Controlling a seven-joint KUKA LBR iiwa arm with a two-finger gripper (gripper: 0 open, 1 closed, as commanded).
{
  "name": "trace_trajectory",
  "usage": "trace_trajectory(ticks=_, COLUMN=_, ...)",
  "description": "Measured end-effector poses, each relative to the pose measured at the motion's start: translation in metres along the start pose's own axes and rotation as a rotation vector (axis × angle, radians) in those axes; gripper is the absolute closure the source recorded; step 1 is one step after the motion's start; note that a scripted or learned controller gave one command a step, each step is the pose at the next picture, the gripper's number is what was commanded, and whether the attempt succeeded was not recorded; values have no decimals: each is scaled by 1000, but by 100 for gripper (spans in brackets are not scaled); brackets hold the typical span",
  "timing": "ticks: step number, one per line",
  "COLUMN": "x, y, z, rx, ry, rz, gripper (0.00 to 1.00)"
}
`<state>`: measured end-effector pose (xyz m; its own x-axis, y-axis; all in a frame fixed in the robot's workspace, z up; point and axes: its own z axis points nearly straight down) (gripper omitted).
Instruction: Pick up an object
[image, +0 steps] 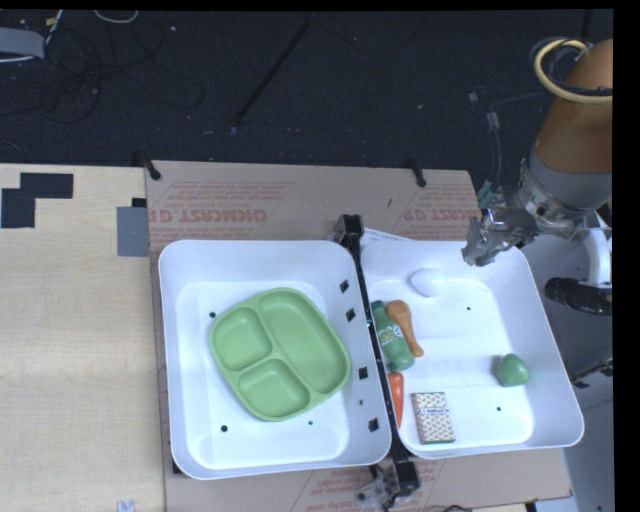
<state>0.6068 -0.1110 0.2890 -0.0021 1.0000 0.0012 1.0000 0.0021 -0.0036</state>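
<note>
**Arm at the far right corner of the right bin, nothing seen in the gripper**

The worktop (80, 300) carries two shallow white bins side by side on a sheet of cardboard (260, 200).

Left bin (190, 440): a green divided plate (278, 352) with three compartments lies near the centre, turned at an angle to the bin walls.

Right bin (550, 420): five loose objects.
- A green bottle (391, 338) lies against the wall shared with the left bin.
- An orange-tan piece (403, 324) lies just beside the bottle, touching or nearly so.
- A carrot (396, 396) lies against the same shared wall, nearer the front edge.
- A small patterned box (432, 417) lies flat near the front wall, just beside the carrot.
- A green rounded object (512, 370) sits alone toward the right wall.
- A pale white object (427, 281) lies near the far wall, hard to make out against the bin floor.

The arm (575, 130) reaches in from the right. Its gripper (482, 250) is over the far right corner of the right bin, near the pale white object but apart from it. Whether it is apart or together cannot be told. No object is seen between them.
</note>
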Motion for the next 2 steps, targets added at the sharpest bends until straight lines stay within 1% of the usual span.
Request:
trace_trajectory(ticks=1, x=55, y=-1, z=4, rx=0, ry=1, rz=-2, gripper=100)
trace_trajectory(ticks=2, x=101, y=-4, z=9, rx=1, ry=0, rz=-2, gripper=100)
